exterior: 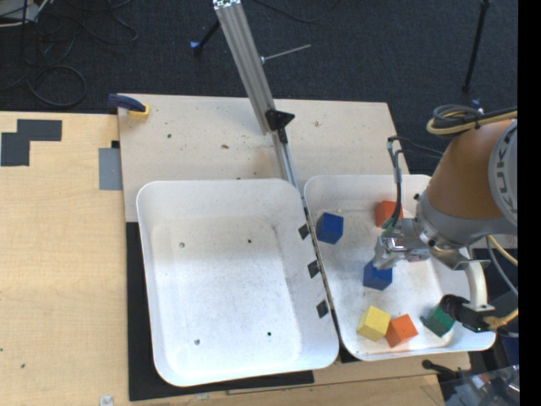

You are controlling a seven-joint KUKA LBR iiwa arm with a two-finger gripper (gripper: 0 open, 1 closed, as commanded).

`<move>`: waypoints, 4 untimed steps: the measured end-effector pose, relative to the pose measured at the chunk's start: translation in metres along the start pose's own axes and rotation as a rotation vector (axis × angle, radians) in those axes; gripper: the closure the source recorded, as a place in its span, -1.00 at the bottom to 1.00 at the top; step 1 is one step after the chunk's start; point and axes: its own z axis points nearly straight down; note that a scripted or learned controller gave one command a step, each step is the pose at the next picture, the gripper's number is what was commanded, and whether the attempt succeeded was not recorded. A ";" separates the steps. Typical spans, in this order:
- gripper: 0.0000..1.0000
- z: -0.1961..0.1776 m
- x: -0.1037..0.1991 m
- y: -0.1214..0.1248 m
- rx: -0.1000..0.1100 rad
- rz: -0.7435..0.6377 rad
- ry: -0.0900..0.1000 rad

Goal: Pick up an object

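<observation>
Two shallow white plastic bins sit on the table; the right bin (355, 345) holds small matte cubes. The metal gripper (387, 259) hangs directly over a dark blue cube (377, 277); finger spread unreadable.

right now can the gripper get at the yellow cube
Probably yes. The yellow cube lies in the right bin, top uncovered. The gripper hangs over the same bin, above a blue cube. An orange cube touches its right side, which may crowd the fingers.
</observation>
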 end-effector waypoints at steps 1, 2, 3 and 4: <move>1.00 -0.045 -0.004 -0.005 -0.002 0.001 -0.001; 1.00 -0.087 -0.005 -0.004 -0.002 0.000 -0.001; 1.00 -0.081 0.054 -0.002 0.005 -0.004 0.002; 1.00 -0.069 0.108 0.018 0.004 -0.004 0.001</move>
